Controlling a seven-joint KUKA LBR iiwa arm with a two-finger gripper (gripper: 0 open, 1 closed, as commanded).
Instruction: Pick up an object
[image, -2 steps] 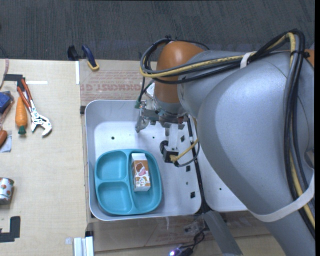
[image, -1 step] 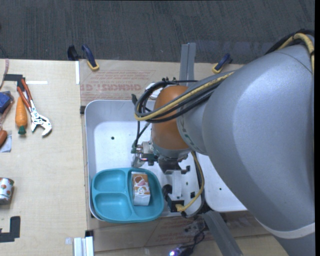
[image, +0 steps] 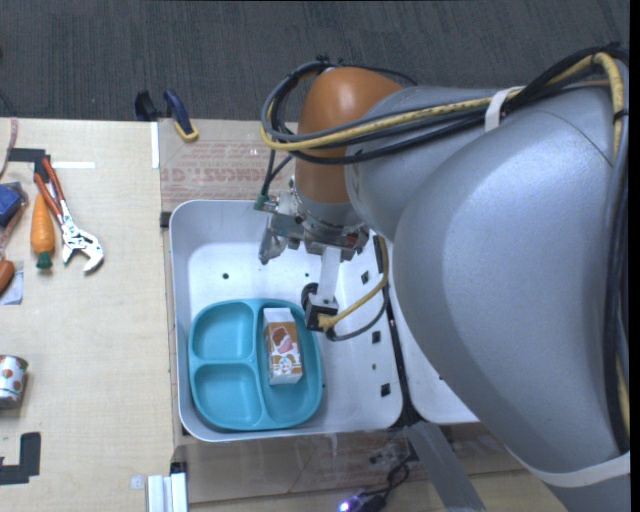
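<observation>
A blue divided tray (image: 225, 375) lies in the near part of the white bin (image: 190, 260). A small carton with a brown and white label (image: 283, 345) rests in the tray's long right compartment. My gripper (image: 272, 243) hangs below the orange wrist band over the far part of the bin, above bare white floor. It is beyond the tray and apart from the carton. The arm's big grey body hides the bin's right side.
On the wooden bench to the left lie an orange carrot-shaped toy (image: 41, 228), a silver wrench (image: 78, 243) and a small can (image: 10, 380) at the edge. A blue clamp (image: 180, 113) sits at the bench's far edge.
</observation>
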